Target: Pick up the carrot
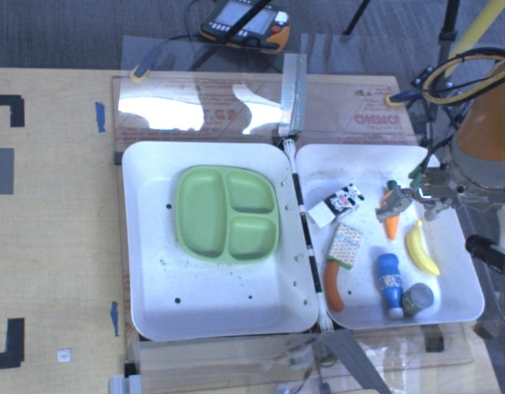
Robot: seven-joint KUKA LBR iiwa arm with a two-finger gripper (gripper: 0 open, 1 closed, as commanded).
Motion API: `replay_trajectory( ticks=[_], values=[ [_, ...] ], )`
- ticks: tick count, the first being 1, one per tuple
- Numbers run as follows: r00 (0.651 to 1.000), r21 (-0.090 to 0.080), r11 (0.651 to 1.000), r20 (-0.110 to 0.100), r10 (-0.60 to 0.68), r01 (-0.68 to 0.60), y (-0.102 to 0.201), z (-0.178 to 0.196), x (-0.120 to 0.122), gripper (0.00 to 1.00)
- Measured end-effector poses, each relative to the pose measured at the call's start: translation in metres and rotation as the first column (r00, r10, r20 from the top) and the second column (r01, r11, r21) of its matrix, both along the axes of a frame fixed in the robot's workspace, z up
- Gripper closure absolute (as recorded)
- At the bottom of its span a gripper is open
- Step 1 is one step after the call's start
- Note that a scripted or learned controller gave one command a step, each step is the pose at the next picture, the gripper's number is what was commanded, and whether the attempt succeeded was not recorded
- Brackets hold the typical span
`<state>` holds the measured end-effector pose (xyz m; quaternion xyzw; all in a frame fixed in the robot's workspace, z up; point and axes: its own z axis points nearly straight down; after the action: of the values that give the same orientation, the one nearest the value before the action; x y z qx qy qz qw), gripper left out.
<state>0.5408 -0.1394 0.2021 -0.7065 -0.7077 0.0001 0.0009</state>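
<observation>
The carrot (391, 224) is a small orange piece with a green top, lying in the right bin (457, 310) near its upper right. My gripper (402, 203) reaches in from the right and sits right over the carrot's top end, touching or nearly touching it. The gripper body hides part of the carrot's top. The carrot's lower end shows just left of a banana (420, 249).
The right bin also holds a blue bottle (389, 281), a can (418, 299), a reddish sausage (333, 286), a patterned pouch (346, 245), a black-and-white pack (345, 199) and a white card (320, 213). A green divided plate (227, 213) lies in the left bin (145, 302).
</observation>
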Motion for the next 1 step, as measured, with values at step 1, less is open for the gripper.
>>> replay_trajectory(
  ticks=[1],
  values=[
    [1.0, -0.003, 1.0, 0.003, 0.019, -0.019, -0.056, -0.0441, 0.0316, 0.0]
  ],
)
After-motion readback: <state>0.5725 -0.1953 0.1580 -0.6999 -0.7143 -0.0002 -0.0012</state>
